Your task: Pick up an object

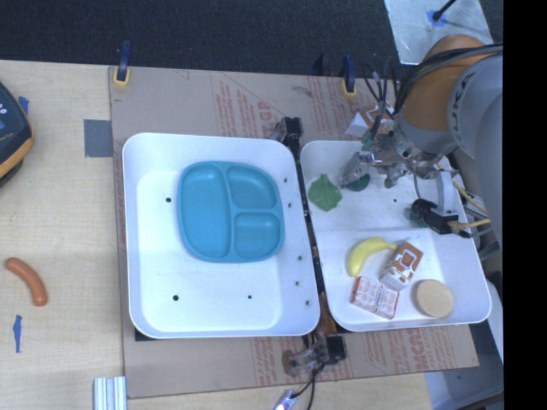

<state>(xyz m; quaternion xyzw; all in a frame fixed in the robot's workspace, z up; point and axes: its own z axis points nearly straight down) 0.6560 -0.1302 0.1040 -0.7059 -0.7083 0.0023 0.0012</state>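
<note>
My gripper (pixel 361 176) hangs low over the far part of the right bin (pixel 479 263), reaching in from the right. Just left of it, a green leafy piece (pixel 325 193) lies by the bin's left wall, a short gap away from the gripper. Nearer the front lie a yellow banana (pixel 367 253), a small brown-and-white carton (pixel 402 265), a red-and-white packet (pixel 374 297) and a round tan biscuit (pixel 433 298). Nothing can be seen held in the gripper.
The left bin (pixel 145 229) holds a blue divided plate (pixel 231 210). Outside the bins, a toy sausage (pixel 27 280) lies on the bench at the left, and a black-and-yellow device (pixel 10 131) sits at the far left edge.
</note>
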